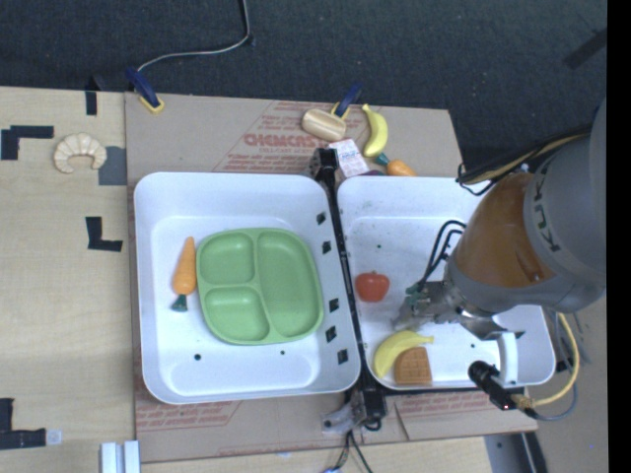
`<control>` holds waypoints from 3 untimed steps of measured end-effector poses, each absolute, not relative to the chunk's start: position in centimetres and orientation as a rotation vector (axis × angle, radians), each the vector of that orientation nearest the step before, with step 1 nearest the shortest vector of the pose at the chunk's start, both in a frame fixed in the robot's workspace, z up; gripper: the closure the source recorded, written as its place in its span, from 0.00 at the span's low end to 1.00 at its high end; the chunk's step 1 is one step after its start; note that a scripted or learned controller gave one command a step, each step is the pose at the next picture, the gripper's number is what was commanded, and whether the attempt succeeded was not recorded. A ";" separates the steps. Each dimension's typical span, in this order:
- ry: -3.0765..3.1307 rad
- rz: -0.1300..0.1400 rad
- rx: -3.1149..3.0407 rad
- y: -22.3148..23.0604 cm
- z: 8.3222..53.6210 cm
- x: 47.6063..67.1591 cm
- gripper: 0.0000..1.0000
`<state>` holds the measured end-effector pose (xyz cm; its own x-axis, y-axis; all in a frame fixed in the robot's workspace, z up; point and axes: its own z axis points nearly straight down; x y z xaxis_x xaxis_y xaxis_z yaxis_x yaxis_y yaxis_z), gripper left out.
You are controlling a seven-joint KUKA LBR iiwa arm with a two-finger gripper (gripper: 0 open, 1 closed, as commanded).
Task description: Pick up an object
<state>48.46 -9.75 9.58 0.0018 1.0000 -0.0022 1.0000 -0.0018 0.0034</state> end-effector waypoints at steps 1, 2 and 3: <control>2.217 0.001 2.221 -9.7 9.6 48.4 0.00; 2.220 -0.001 2.220 -13.7 19.9 55.6 0.00; 2.225 -0.002 2.222 -9.4 13.6 54.4 0.00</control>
